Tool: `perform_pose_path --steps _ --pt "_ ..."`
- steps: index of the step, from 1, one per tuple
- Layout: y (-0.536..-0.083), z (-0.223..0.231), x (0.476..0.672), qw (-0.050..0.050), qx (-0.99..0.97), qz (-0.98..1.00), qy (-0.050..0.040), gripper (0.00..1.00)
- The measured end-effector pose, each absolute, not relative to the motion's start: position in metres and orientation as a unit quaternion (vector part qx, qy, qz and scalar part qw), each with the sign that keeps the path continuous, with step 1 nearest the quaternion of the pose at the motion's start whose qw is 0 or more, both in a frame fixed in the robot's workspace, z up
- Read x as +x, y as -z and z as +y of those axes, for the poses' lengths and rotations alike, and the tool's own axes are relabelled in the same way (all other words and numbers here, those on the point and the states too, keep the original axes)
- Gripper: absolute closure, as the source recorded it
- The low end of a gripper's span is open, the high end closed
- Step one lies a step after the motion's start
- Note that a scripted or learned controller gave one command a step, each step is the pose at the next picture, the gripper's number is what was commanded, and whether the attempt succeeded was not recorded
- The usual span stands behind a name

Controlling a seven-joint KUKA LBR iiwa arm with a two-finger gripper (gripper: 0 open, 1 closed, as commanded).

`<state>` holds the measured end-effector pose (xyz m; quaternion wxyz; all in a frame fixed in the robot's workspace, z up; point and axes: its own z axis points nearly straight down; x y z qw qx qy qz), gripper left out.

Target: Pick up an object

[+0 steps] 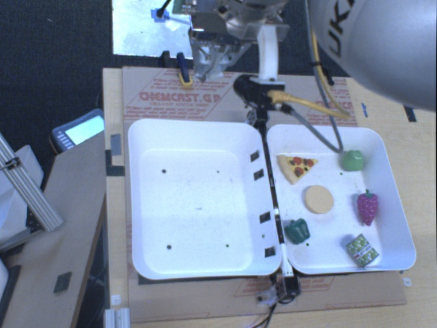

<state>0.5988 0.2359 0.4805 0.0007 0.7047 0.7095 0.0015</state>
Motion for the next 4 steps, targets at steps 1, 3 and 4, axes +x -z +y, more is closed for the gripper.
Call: perform_pose_path --steps 1,3,4 --pt "-0.514 0.235 0.513 0.0 0.704 0.71 -0.0028 1.0" --pt "-0.522 0.235 0.516 0.0 0.704 0.71 -0.0024 1.0" --pt "-0.535 0.233 0.59 0.002 0.707 0.707 -0.0018 1.0"
